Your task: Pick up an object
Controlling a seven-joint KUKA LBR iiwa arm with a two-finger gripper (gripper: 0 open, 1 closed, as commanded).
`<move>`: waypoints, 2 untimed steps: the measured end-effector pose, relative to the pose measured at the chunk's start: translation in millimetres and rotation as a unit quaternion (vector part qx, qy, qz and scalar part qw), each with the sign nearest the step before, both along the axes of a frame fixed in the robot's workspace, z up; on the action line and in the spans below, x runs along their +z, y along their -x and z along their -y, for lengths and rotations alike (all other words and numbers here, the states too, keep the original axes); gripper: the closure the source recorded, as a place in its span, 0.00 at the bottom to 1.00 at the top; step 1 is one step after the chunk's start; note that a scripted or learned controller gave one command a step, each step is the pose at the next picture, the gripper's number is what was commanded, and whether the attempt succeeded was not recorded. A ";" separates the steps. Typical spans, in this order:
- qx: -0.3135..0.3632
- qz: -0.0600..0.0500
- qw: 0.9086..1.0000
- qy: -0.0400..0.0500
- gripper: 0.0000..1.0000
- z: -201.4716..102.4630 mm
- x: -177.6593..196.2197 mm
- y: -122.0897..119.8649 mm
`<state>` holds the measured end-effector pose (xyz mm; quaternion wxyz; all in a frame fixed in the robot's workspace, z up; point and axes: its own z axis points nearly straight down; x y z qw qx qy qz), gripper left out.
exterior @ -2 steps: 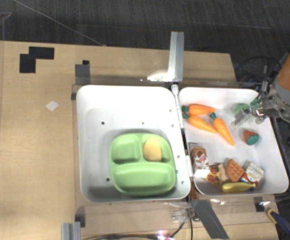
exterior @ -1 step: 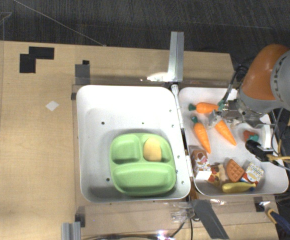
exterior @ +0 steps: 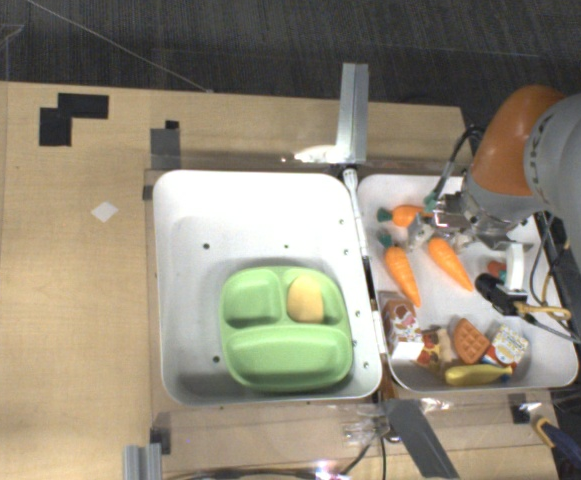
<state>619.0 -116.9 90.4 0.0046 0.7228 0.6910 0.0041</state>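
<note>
The right bin (exterior: pixel 568 366) holds several toy foods. Three orange carrots lie in its upper half: a short one (exterior: pixel 407 214), a long one (exterior: pixel 402 273) and another long one (exterior: pixel 450 261). My gripper (exterior: pixel 438 220) hangs low over the bin's upper part, between the short carrot and the top of the right-hand long carrot. The wrist body hides how it meets them. Nothing is visibly lifted. At the bin's front lie a brown waffle piece (exterior: pixel 469 341), a yellow banana (exterior: pixel 477 374) and a small printed packet (exterior: pixel 402 328).
The left bin (exterior: pixel 190 268) holds a green divided plate (exterior: pixel 285 353) with a yellow rounded fruit (exterior: pixel 307 298) in its upper right compartment. A metal post (exterior: pixel 353 118) stands behind the bins' shared wall. Black cables (exterior: pixel 500 296) run along the arm over the right bin.
</note>
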 end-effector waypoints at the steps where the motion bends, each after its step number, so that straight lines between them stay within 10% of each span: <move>1: 0.003 0.005 1.000 -0.001 1.00 -3.1 13.7 -3.5; 2: 0.032 -0.003 0.999 -0.001 1.00 -100.8 96.4 -26.4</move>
